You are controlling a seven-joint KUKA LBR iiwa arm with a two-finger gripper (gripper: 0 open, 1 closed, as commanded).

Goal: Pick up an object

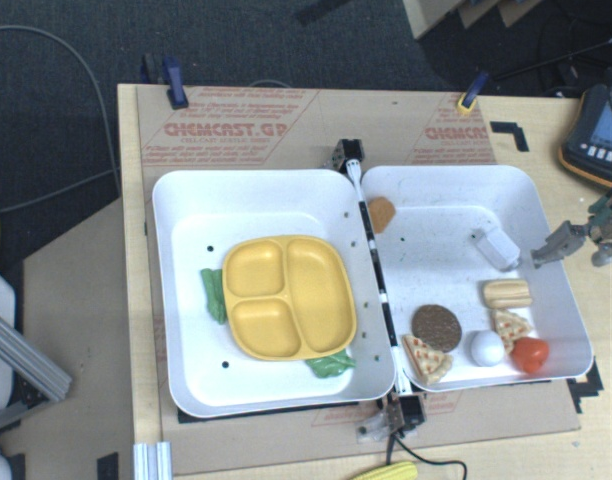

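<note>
Camera view, approach step. Gripper (576, 240) at right bin (456, 183) three-o'clock rim, nothing between fingers; spread undeterminable. Candidates at five o'clock: tomato (530, 354), white egg (487, 348), brown patty (436, 326). Next: descend over one.

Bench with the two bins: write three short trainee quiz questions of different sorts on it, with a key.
1. True or false: the yellow divided plate lies in the right bin.
2. Multiple choice: which item sits nearest the right bin's front right corner? A) the red tomato B) the brown round patty C) the orange piece
3. Fill in: green leafy pieces stick out from under the ______ in the left bin.

Key
1. False: it lies in the left bin.
2. A.
3. Yellow divided plate.
</note>
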